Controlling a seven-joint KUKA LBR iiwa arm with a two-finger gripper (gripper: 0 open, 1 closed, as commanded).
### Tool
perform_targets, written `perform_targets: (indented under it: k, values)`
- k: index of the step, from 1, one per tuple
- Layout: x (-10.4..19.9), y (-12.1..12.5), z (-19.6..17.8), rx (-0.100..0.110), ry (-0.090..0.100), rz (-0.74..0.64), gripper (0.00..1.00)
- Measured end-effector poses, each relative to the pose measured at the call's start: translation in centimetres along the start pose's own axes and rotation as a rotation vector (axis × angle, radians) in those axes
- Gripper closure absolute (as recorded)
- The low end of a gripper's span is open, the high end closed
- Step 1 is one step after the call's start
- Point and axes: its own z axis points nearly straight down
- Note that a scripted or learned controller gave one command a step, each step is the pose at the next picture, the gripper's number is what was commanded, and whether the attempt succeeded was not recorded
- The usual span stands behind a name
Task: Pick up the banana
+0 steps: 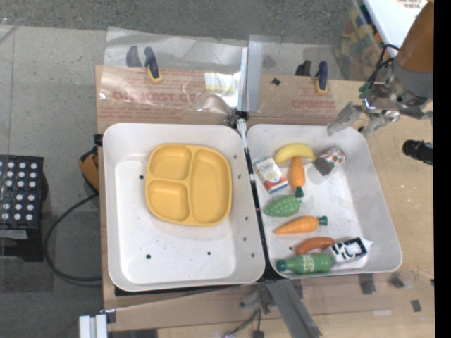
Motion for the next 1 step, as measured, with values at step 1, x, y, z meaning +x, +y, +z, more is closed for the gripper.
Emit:
perform_targets:
  k: [1]
  values:
    - [6.37,0.11,4.67,0.0,-0.001,-0.209,0.0]
